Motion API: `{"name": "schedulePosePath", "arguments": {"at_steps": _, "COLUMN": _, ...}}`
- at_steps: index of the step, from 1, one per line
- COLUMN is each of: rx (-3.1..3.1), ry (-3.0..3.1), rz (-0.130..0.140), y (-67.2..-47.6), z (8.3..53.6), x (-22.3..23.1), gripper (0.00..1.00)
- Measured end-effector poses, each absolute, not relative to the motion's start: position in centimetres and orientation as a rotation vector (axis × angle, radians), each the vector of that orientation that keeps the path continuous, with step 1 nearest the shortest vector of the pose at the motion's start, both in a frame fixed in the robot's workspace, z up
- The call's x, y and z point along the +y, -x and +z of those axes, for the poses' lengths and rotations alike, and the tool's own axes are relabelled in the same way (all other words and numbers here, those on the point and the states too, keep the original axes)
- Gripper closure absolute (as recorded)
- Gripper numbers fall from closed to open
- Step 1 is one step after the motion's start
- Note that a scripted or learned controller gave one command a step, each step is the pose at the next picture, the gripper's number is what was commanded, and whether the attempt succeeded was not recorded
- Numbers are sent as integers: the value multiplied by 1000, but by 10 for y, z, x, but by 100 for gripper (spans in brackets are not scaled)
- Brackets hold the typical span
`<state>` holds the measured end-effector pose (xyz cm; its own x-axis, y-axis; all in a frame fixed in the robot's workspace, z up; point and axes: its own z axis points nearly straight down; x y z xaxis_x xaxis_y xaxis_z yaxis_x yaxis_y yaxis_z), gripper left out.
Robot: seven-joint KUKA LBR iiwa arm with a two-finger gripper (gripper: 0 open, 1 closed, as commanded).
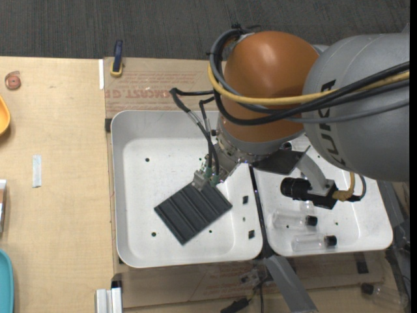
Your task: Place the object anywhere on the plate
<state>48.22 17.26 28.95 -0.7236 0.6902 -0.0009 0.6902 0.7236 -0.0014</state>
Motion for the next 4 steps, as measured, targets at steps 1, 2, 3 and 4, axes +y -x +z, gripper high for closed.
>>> {"name": "schedulePosePath", "arguments": {"at_steps": 1, "rx": 2918, "ry": -1164, "rz": -3, "y": -518, "z": 284, "x": 149, "gripper": 100}}
{"name": "schedulePosePath", "arguments": {"at_steps": 2, "rx": 2958, "ry": -1065, "rz": -5, "y": -478, "z": 241, "x": 192, "gripper": 100}}
{"name": "schedulePosePath", "arguments": {"at_steps": 3, "rx": 2978, "ry": -1000, "rz": -3, "y": -478, "z": 312, "x": 214, "gripper": 100}}
{"name": "schedulePosePath", "arguments": {"at_steps": 4, "rx": 2978, "ry": -1000, "rz": -3, "y": -478, "z": 312, "x": 214, "gripper": 0}}
